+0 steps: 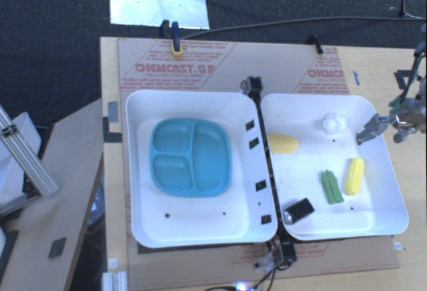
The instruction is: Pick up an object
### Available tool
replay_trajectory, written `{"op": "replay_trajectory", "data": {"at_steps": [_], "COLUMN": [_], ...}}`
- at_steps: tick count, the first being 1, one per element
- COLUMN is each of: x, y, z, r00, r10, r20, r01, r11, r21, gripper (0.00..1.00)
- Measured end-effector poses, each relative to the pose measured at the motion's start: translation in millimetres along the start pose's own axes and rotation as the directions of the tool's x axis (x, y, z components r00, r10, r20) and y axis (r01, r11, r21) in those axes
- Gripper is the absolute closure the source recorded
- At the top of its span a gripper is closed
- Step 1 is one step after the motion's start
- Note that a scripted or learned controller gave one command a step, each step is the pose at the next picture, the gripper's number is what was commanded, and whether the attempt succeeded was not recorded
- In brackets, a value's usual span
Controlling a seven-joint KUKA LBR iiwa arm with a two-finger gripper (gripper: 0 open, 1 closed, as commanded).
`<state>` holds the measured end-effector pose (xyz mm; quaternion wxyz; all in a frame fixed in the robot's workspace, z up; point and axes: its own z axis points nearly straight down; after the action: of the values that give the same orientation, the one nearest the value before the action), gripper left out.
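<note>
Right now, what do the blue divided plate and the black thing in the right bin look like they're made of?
Blue divided plate: likely molded plastic, matte to satin, judging by its uniform color and soft rounded dividers. Black thing: uncertain; a dark blocky shape with a pale glint at one end, possibly hard plastic or metal.

Both white bins [200, 233] look like smooth moulded plastic with a slight sheen. In the left one sits a turquoise divided plate [191, 156], matt plastic. Right of that plate lie a yellow piece [283, 143], a glossy yellow corn cob [355, 175], a ribbed green piece [331, 187] and a crumpled white wad [334, 123]. Under the bins lies printed brown paper [200, 66] on a pale wooden bench [110, 83].
</note>
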<state>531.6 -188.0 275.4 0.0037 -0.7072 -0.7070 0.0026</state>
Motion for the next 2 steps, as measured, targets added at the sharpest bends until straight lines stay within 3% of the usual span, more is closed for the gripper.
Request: {"op": "replay_trajectory", "data": {"at_steps": [1,2], "x": [1,8], "y": [2,3], "z": [-6,37], "r00": [1.000,1.000], "r10": [-0.004,-0.002], "r20": [0.002,0.001], "r01": [0.004,0.002], "r11": [1.000,1.000], "r21": [-0.011,-0.009], "gripper": [0.00,0.00]}}
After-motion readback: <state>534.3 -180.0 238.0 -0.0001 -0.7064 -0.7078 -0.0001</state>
